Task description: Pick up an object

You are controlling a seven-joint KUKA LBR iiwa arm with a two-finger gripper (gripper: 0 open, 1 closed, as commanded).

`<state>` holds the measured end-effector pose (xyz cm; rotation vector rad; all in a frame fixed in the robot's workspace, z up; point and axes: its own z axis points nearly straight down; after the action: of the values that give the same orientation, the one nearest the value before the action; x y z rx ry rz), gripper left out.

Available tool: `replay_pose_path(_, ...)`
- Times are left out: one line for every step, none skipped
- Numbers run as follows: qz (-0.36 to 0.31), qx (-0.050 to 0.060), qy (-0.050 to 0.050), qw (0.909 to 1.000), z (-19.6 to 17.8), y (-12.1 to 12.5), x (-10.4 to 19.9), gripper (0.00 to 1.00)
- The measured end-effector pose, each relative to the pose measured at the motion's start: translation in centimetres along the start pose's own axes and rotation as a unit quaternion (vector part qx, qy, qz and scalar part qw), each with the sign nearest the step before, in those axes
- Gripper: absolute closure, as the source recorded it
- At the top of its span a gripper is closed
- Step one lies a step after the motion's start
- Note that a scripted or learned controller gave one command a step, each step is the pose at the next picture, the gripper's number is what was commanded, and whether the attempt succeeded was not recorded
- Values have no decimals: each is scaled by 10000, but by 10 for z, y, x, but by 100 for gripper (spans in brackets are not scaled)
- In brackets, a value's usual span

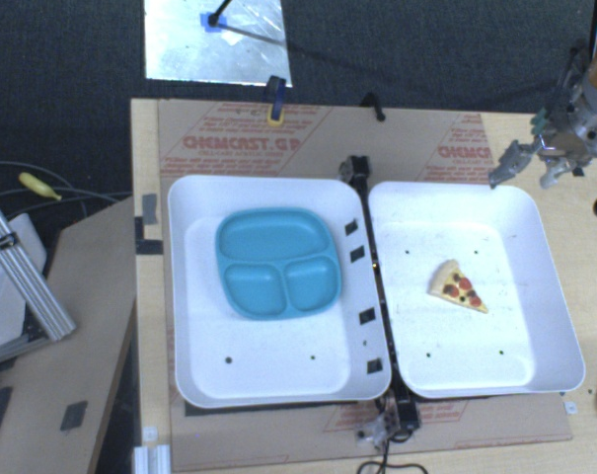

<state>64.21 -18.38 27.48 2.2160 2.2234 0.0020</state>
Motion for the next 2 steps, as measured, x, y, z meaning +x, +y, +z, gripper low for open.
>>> replay_pose_path(35, 84, 23, 10000, 135, -80, -16, 0)
replay_pose_path(-21, -2, 4, 10000, 193, -33, 14, 0)
